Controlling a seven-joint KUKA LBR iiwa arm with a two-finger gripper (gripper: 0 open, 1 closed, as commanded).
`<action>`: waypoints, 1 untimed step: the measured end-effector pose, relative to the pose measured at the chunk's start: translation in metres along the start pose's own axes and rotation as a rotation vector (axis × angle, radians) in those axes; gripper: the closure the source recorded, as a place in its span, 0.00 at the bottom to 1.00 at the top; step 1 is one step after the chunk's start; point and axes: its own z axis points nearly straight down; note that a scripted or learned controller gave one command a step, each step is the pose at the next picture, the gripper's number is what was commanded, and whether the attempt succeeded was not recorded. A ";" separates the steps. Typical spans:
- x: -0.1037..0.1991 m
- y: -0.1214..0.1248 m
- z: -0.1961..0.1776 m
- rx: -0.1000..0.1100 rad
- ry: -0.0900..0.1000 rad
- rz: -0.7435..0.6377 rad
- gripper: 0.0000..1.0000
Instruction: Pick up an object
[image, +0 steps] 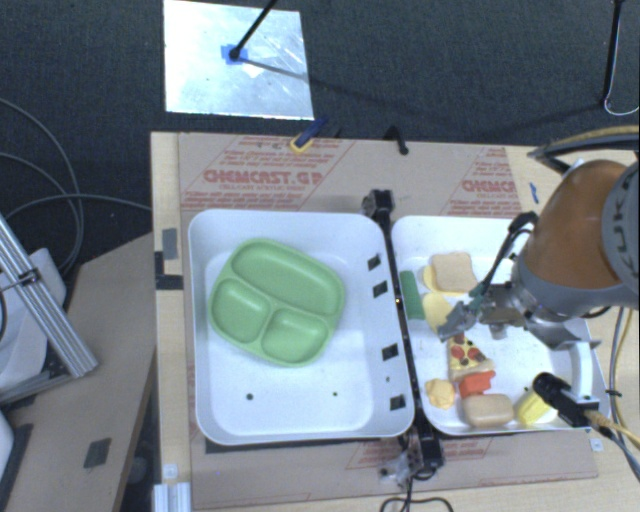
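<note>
The arm is reaching in from the right over the right bin (590, 395), and the tool (457, 322) is hanging low above the heap of toy food there. Whether the tool is open or closed I cannot tell.

The nearest thing is the pizza slice (465, 355), which is lying just below and a little right of the tool tip in the camera view, its long axis running roughly up and down the picture. Just above and left of the tip a yellow piece (436, 308) is sitting, with a slice of bread (451, 270) beyond it and a green piece (408, 290) against the bin's left wall. Toward the near edge an orange piece (478, 382), a small yellow lump (440, 392), a tan bun (487, 409) and a yellow block (533, 407) are lying close together.

Room is tight here: the pieces are crowding one another and the left wall is near. Judging from this, a short drop toward the pizza slice looks the likeliest next move, with a risk of nudging the neighbours.

The left bin (215, 400) is carrying a green divided plate (275, 300), well apart from the tool, on the tabletop (250, 170).
</note>
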 end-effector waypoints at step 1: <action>0.053 -0.005 0.001 0.002 0.003 -0.007 0.00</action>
